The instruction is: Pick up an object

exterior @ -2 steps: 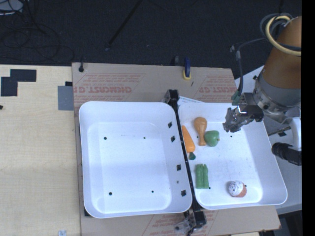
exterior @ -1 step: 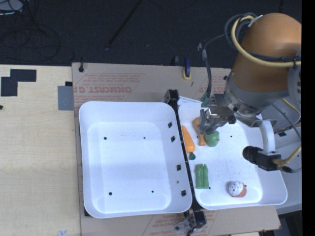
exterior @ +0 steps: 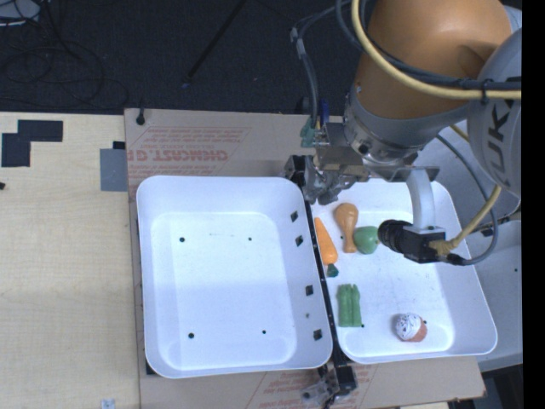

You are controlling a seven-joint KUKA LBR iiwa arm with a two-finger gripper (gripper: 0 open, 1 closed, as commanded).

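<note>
My gripper (exterior: 322, 187) hangs low over the far left corner of the right bin (exterior: 464, 309), just beside the wall between the two bins. An orange carrot (exterior: 325, 240) lies along that wall directly below the gripper in the view. A tan pear-shaped toy (exterior: 346, 220) and a round green fruit (exterior: 366, 239) lie close together just right of the carrot. Nearer the front are a green ridged block (exterior: 349, 305) and a white and red ball (exterior: 410, 327). I see nothing held in the gripper.
The left bin (exterior: 162, 228) stands beside the right one on brown cardboard (exterior: 204, 147). A black cylinder with cables (exterior: 413, 240) hangs from the arm over the right bin's middle. The bulky orange and grey wrist (exterior: 426, 58) covers the bin's far edge.
</note>
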